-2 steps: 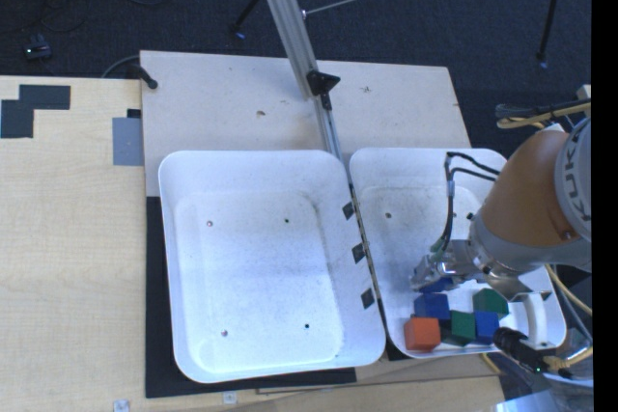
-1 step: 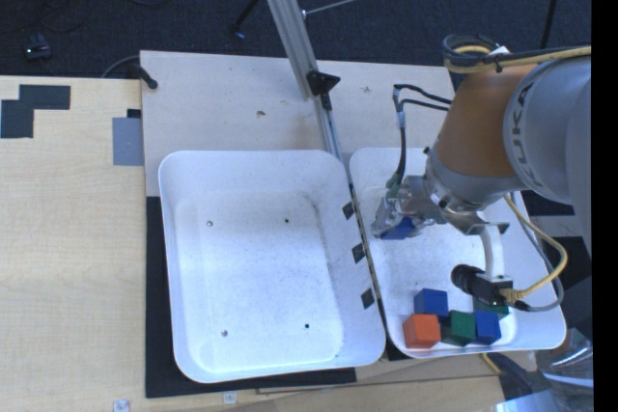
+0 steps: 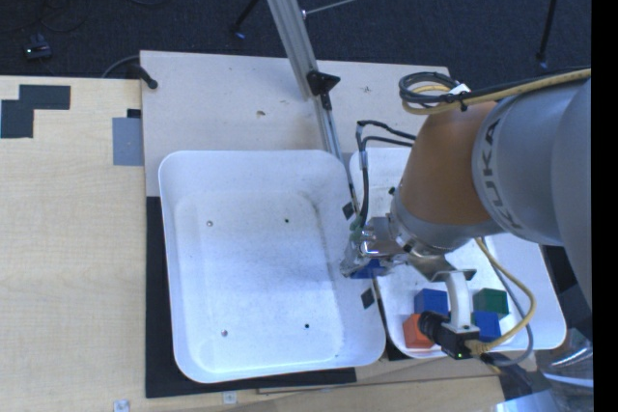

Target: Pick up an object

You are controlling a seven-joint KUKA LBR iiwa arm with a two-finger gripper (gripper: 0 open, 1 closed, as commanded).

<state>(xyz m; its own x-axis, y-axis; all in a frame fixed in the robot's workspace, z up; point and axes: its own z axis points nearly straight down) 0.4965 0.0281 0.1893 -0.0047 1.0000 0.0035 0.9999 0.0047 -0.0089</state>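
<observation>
The left bin occupies the centre-left of the bench, and the gripper is positioned low over the wall shared by this bin and the right bin. A small blue piece sits directly beneath the gripper; whether the gripper is closed on it or spread apart cannot be determined from this view. Further right, under the arm, the right bin contains an orange block, a blue block just beside it, and a green block.
</observation>
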